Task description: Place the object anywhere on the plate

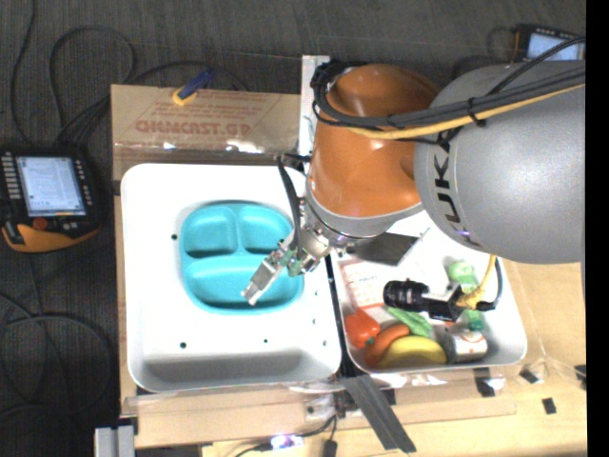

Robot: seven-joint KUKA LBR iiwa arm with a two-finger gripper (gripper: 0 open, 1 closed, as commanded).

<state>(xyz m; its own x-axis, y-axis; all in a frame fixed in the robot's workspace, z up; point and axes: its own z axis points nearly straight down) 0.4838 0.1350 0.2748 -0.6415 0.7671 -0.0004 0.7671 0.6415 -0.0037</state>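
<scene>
My pincer (259,286) hangs over the blue plate (214,255), slanting down to the left with its tip above the plate's large front compartment, near the right side. I cannot tell from here how far it is open or whether it has hold of anything. A small green bit (299,263) shows tight against its upper end, and I cannot tell what it is.

The plate has three compartments, two small at the back and one large at the front. It lies in the middle of the left bin (143,284).

I cannot tell which thing is meant for the plate. The loose things I can see all lie in the right bin (514,343). A banana (419,353) lies at the front, with a red-orange vegetable (360,329) touching its left end and a long green one (407,319) just behind it. A small can (468,344) lies to the right, a pale green piece (461,273) further back, and a printed card (362,279) against the left wall.

A cardboard sheet (209,122) lies behind the left bin.
</scene>
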